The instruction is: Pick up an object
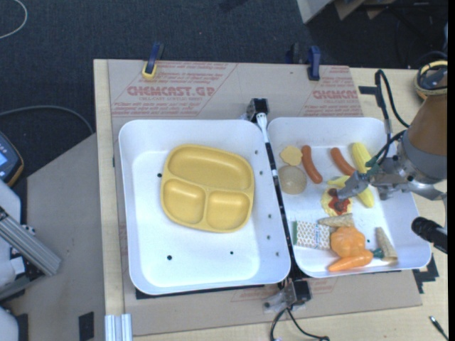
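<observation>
Partly hidden, gripper (348, 192) over right bin's (313, 130) toy food, grip state unclear, yellow tray (207, 188) left.

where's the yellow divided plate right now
The yellow divided plate lies in the left bin, toward its upper middle, across the divider from the toy food in the right bin.

Your arm (430, 137) comes in from the right w/ orange band above the wrist, reaching over the right bin (313, 130). Gripper (347, 190) sits low near bin's middle, pointing left. Finger state can't be read.
</observation>
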Robot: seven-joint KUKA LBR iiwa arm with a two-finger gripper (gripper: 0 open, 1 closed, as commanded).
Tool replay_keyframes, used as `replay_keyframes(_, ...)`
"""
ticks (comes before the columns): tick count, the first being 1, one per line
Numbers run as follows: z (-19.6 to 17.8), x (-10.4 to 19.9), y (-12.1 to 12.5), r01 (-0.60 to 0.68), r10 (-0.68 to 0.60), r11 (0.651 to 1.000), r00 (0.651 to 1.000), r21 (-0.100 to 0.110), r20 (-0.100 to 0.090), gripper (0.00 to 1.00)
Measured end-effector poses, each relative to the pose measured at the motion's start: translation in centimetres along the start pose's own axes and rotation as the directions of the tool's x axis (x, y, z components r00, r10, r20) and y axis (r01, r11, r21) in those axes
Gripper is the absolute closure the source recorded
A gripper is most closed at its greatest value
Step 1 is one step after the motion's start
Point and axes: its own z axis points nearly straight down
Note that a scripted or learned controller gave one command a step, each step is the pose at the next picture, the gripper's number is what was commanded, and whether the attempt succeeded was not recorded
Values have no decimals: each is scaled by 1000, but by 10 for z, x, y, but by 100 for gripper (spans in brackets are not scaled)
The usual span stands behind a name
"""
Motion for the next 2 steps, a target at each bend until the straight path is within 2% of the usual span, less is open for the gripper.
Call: replay_keyframes(2, 95, 6, 9, 0, 0, 1000, 1000, -1, 0, 0)
